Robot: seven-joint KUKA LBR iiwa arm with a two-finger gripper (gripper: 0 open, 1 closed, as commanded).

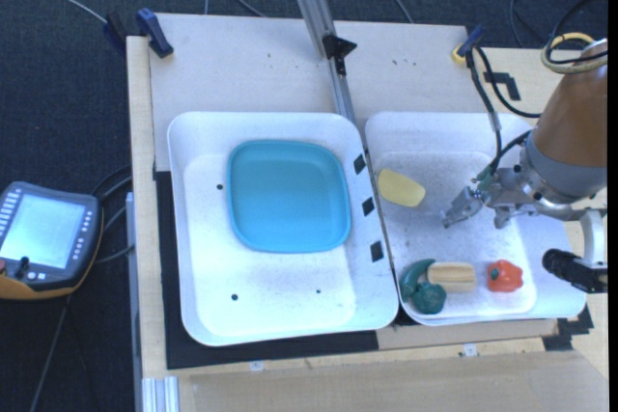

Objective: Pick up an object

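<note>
Glossy blue plastic plate (289,195) in a speckled matt white bin (193,236).

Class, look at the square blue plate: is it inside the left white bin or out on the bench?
Inside. The square blue plate lies flat within the left white bin's rim.

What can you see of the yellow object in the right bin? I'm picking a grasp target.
The yellow object is a smooth, rounded, oblong lump, plastic by its look, perhaps a toy food. It lies flat and slightly tilted on the right bin's speckled floor, near its left wall, touching nothing else. The claw hangs to its right, apart from it.
</note>
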